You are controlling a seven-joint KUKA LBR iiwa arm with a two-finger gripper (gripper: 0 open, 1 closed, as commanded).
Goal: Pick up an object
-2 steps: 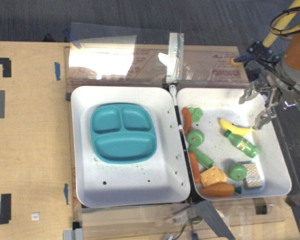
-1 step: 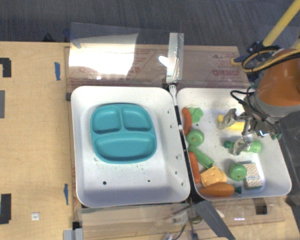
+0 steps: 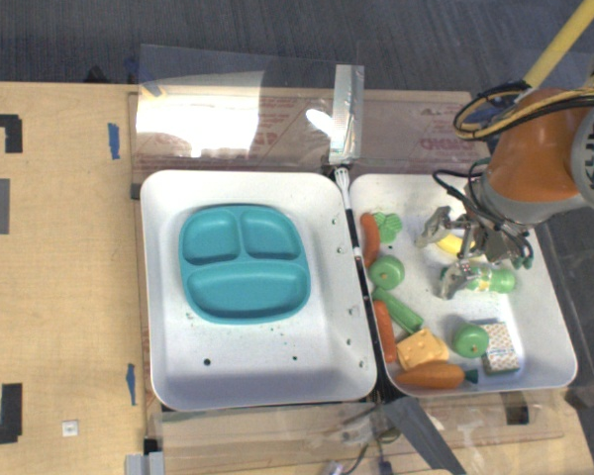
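My gripper [image 3: 444, 253] hangs over the upper middle of the right bin [image 3: 549, 305], with its two fingers [image 3: 435, 227] spread open. A small yellow piece [image 3: 447, 246] lies beneath the gap between them, and I cannot tell whether they touch it. Just right of the lower finger lies a green and yellow toy [image 3: 493, 282]. Further toys in this bin are an orange sausage [image 3: 369, 236], a green round piece [image 3: 386, 271], a green cucumber [image 3: 404, 313], a cheese wedge [image 3: 422, 348], a green ball [image 3: 469, 340] and a patterned box [image 3: 501, 347].
The left bin [image 3: 168, 354] holds a teal divided plate [image 3: 244, 263]. An orange carrot [image 3: 384, 330] lies along the divider, and another orange sausage [image 3: 433, 374] sits at the right bin's front wall. A clear panel [image 3: 238, 117] stands behind the bins.
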